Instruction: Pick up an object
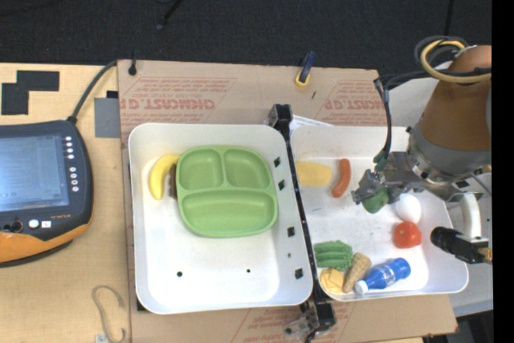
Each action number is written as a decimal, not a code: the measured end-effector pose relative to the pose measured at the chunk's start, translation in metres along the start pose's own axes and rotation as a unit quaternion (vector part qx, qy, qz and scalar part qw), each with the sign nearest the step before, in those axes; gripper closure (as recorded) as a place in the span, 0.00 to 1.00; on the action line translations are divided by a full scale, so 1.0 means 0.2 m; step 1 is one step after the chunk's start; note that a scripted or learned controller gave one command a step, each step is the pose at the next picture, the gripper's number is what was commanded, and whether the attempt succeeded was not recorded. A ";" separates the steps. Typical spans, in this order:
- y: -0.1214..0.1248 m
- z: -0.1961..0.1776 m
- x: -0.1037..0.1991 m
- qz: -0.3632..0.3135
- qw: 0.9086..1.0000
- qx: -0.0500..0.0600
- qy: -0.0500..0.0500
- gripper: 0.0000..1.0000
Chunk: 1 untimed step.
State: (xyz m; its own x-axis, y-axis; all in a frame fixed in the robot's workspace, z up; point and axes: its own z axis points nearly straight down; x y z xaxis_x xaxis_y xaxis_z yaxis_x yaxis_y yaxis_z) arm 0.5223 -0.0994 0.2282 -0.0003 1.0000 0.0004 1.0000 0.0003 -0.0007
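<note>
Left of the red hot dog (342, 177): yellow block (313, 173), lying flat in the right bin (450, 279). Just right of the hot dog: gripper (372, 195), low, apparently pinching a small green object (374, 202) between its fingertips. Farther right: white egg (408, 209), then red tomato (407, 234) below.

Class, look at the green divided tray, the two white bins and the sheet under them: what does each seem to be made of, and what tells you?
Green tray: probably moulded plastic, smooth with a soft sheen and rounded compartment edges. White bins: likely plastic too, glossy, thin rolled rims. Sheet beneath: cardboard, matte brown with red printing.
</note>
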 end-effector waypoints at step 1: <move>-0.03 -0.05 0.28 -0.003 1.000 0.001 0.001 1.00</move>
State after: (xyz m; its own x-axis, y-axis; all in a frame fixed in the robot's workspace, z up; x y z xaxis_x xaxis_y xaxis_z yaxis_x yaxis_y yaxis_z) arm 0.5168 -0.0434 0.2373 -0.0055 1.0000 0.0033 1.0000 0.0055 -0.0031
